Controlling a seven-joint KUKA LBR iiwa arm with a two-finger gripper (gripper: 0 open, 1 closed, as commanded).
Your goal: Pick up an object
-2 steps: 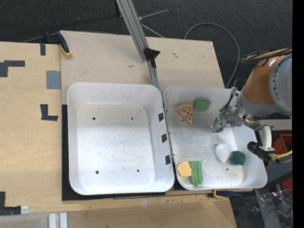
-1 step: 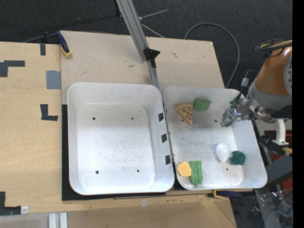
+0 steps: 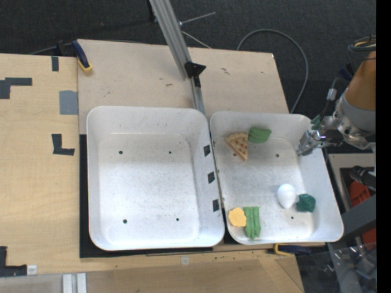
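At the near edge of the right bin lie a yellow round piece and a green ribbed piece, touching side by side against the bin's near-left corner. Just behind them, toward the right wall, a white egg-shaped object sits touching a dark green chunk on its right. Farther back, near the far-left part of the same bin, a tan waffle-like wedge lies flat, with a green rounded block just beside it on the right, close to the far wall. The gripper hangs over the right bin's far-right rim, well apart from every object, with nothing between the jaws; whether the jaws are apart or together I cannot tell, as they are small and blurred. Behind it the grey arm with its orange band reaches in from the right. The left bin stands beside the right one, their rims touching, both on the wooden counter. At the far side a slanted metal pole rises from between the bins, and a blue and yellow clamp grips the counter's far-left edge.
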